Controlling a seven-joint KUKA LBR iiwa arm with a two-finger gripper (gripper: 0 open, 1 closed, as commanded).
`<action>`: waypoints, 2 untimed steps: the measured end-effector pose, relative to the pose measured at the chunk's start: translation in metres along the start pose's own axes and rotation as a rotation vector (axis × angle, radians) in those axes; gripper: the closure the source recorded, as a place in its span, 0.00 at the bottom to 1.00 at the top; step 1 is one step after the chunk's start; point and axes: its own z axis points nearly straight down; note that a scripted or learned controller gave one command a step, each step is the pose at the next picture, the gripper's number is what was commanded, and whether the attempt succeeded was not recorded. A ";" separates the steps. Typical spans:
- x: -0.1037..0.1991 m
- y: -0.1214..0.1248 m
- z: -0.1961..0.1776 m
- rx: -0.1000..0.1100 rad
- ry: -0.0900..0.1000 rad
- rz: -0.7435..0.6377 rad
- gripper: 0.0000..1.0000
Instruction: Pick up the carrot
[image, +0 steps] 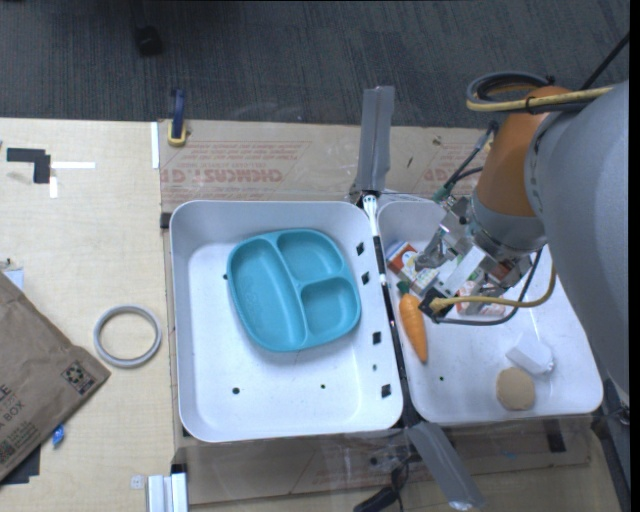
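End effector (432, 290) hovering just above carrot (414, 325), top end; open or closed, cannot tell. Approach step, seemingly. Next: descend, straddle carrot, close, lift.

Carrot (414, 325): one, orange, tapered, lying flat in the right-hand bin (560, 400) close against its left wall; thick end toward the far side, narrow tip pointing toward the near edge.
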 end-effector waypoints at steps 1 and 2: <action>-0.051 0.037 0.000 0.001 0.000 0.028 0.00; -0.041 -0.027 0.000 0.002 0.001 0.103 0.00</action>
